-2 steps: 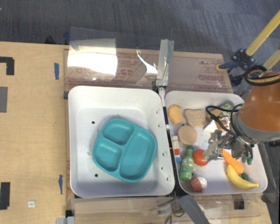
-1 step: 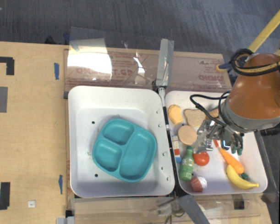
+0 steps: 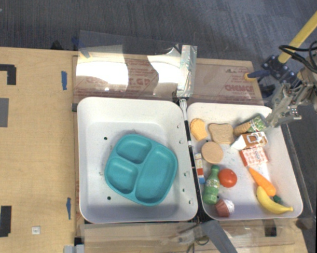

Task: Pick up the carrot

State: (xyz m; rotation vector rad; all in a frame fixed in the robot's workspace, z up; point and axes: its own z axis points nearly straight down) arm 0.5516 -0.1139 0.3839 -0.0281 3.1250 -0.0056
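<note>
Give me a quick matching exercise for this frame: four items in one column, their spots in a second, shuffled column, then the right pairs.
Items:
1. carrot
2. banana
3. tomato
4. teal plate

Places:
A. in the left bin
B. right bin's near right corner
C. just beyond the banana, lying slantwise
D. beside the green bottle

Pairs: 1-C, 2-B, 3-D, 4-A

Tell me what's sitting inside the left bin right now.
Just a teal divided plate, lying tilted on the left bin floor. Whatever sits beneath the plate is covered, so I can't say. The carrot lies in the right bin.
</note>
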